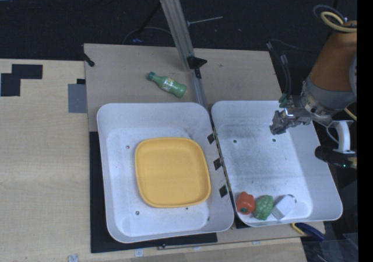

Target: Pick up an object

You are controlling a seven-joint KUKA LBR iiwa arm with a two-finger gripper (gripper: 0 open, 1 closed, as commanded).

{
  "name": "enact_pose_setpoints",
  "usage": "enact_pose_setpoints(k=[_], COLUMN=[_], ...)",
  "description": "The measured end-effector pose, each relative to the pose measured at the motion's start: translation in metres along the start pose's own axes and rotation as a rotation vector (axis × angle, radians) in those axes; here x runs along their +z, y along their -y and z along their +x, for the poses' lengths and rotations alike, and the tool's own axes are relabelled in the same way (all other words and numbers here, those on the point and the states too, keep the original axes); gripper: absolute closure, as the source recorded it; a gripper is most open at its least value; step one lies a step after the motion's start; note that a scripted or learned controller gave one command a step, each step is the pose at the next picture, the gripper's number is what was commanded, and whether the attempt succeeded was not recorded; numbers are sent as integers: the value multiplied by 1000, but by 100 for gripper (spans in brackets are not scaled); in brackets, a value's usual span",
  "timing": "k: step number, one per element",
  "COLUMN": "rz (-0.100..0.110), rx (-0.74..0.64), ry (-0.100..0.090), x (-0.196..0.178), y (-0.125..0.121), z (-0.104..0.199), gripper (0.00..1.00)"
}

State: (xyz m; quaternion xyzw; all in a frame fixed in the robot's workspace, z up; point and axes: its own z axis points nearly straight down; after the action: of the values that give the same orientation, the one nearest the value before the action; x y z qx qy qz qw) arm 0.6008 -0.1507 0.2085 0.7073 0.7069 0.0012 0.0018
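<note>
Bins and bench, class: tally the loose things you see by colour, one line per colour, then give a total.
Yellow: 1, the plate in the left bin.
Green: 2, the bottle on the bench and the green item in the right bin.
Red: 1, the red item.
White: 1, the white block.
Total: 5

Green bottle (167,84) lying on the bench (125,71) behind the bins, slanted aluminium rail (179,21) beside it
</note>
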Motion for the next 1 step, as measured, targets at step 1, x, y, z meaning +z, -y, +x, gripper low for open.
enact_pose_setpoints(k=[1], rz=[5], rx=[-5], ry=[-2], x=[4], y=[-8], z=[56], gripper=[100])
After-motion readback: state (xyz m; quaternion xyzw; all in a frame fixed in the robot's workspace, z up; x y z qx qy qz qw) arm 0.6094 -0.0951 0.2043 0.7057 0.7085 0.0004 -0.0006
